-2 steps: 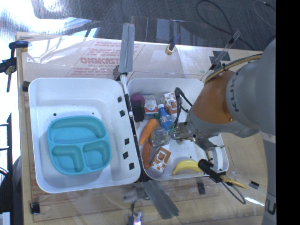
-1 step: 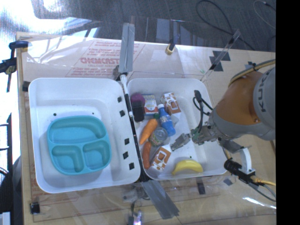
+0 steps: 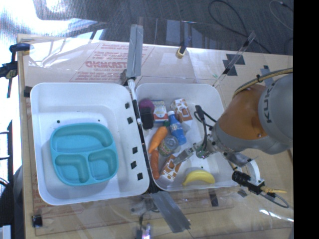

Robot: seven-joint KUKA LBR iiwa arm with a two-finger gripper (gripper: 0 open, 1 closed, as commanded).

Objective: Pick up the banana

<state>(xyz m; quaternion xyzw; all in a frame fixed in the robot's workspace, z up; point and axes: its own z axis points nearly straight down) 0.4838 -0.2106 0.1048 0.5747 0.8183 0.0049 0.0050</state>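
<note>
- The banana [image 3: 199, 177] lies in the right bin [image 3: 219, 99], near the front wall, toward the front right corner. It lies flat and its ends curl up a little.
- The gripper [image 3: 198, 151] is low inside the same bin, just above and behind the banana. It is near the banana but not on it.
- I cannot tell if the fingers are apart or together. They are too small and dark to make out. Nothing yellow sits between them, so I think the banana is not picked up yet.
- What could go wrong: a snack box [image 3: 172, 167] lies just left of the banana. If the gripper comes down too far left, it may grab or push the box.
- The banana is round and smooth. It could roll or slip away if it is pinched near one tip.
- The front wall of the bin is just beside the banana. If the gripper comes down too far forward, it could bump that wall.
- A carrot [image 3: 158, 139], a blue bottle [image 3: 176, 129] and other small things crowd the left half of the bin.
- The right side of the bin floor is bare, so there is more room to move there.
- The left bin [image 3: 40, 103] holds a blue tray [image 3: 83, 153] and is well apart from the banana.
</note>
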